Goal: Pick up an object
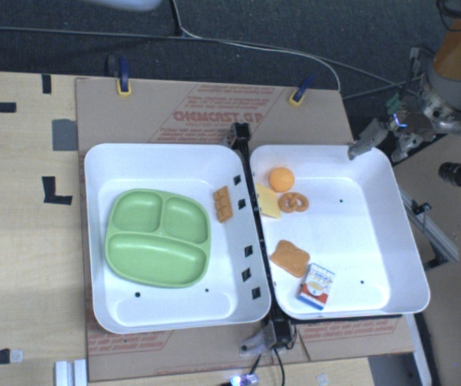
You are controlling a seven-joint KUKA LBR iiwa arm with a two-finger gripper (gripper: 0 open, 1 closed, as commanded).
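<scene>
The right bin (391,215) holds an orange ball (281,178), a yellow cheese slice (268,203), a pretzel (294,203), a brown toast piece (290,257) and a small white, red and blue carton (316,285). In the left bin (101,167) lie a green divided plate (158,237) and a small brown waffle piece (223,203). My gripper (368,145) hangs over the right bin's far right corner, well apart from every item. Nothing shows in its grasp.
The bins sit on a cardboard sheet (214,111) held by two clamps (122,83) at the back. A black divider (250,215) runs between the bins. A cable (238,45) crosses the dark back area. Arm hardware (435,103) stands at the right.
</scene>
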